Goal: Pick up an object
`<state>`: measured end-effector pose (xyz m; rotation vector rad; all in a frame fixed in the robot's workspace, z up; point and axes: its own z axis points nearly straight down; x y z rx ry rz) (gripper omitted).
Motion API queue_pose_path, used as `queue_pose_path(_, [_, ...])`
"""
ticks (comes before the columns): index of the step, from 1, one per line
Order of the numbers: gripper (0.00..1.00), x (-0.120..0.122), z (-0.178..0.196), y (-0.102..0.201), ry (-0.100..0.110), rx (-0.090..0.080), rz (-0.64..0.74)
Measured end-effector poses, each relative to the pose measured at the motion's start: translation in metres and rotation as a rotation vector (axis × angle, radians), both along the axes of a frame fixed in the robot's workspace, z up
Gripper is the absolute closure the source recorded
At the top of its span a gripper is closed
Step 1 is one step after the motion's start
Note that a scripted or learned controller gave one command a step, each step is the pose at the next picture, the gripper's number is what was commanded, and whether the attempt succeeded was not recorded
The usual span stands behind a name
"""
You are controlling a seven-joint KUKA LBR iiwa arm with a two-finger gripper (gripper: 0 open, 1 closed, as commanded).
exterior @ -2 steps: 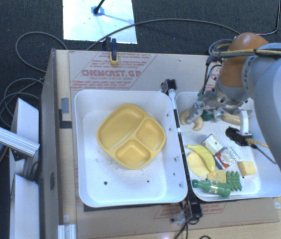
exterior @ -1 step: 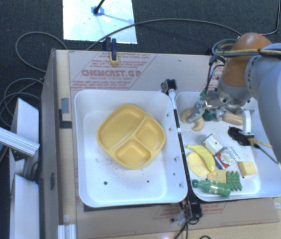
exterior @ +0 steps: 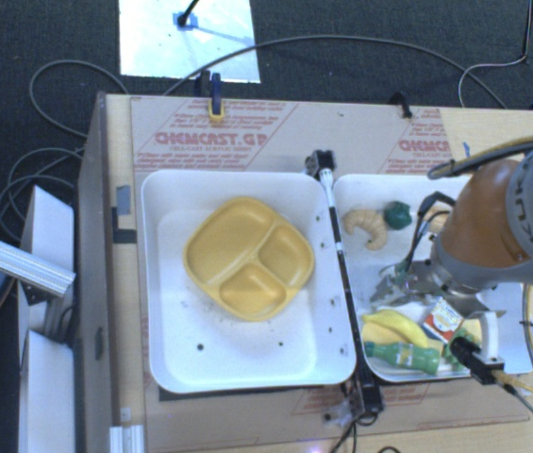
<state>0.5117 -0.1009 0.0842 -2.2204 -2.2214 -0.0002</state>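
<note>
The end effector [exterior: 400,286] is seen low inside the right bin [exterior: 360,253], under the grey and orange arm [exterior: 492,225], and whether it is wide or narrow cannot be told, because the wrist covers most of it. No object is seen held by it. The things that can be picked are gathered in this right bin: a tan croissant-shaped piece [exterior: 367,225] and a small green round object [exterior: 397,214] lie at the far side, touching or nearly touching each other, while a yellow banana [exterior: 391,327], a green bottle [exterior: 406,355] and a small red and white item [exterior: 443,319] lie at the near side, close together. The end effector is placed between these two groups, just beside the banana, so it is judged that a grasp is being tried there. In the left bin [exterior: 167,253] a yellow divided plate [exterior: 249,256] is lying flat, well apart from the arm. The crowding of the near objects may make a clean grasp difficult. Both bins rest on the desk [exterior: 275,130].
</note>
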Motion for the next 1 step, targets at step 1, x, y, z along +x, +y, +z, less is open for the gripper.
queue_pose_path(1, [0.0, 0.07, 0.0006, -0.0267, -0.003, -0.001, 0.002])
